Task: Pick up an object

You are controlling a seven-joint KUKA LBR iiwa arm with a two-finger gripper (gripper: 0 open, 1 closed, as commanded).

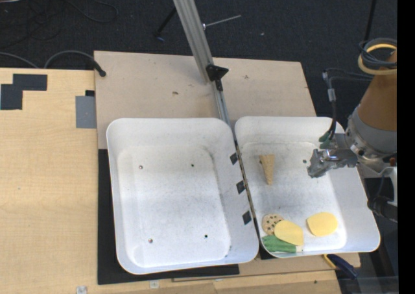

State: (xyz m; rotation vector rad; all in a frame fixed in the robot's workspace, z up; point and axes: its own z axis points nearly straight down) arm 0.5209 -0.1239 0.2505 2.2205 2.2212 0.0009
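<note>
while over the right bin (350,237) — jaws (316,164), nothing between

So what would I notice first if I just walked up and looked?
Probably the robot arm coming in from the right, its pincer hanging over the right bin. Next, the toy food in that bin: a tan cone near the middle, and a yellow round piece, a yellow oval, a cookie and something green at the near edge. The left bin is beside it.
</note>
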